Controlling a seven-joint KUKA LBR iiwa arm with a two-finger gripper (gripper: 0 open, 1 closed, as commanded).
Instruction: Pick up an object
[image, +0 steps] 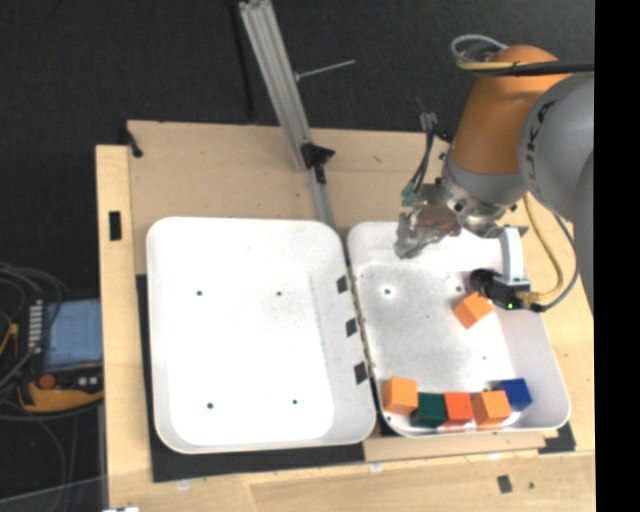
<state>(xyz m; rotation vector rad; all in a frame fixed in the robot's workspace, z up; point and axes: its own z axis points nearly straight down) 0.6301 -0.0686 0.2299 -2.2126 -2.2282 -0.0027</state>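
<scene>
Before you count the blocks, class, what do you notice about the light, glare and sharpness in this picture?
Camera view: even overhead light, with the two white bins bright and nearly washed out; soft shadows sit under the row of blocks along the right bin's near edge; the gripper looks slightly blurred and dark against the bin; the floor beyond the bench falls into black.

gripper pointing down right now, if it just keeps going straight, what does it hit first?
Most likely the bare floor of the right bin, near its far-left corner. The gripper hangs there, with the blocks well clear: the lone orange block and the row along the near wall. Depth is hard to judge from one view.
</scene>
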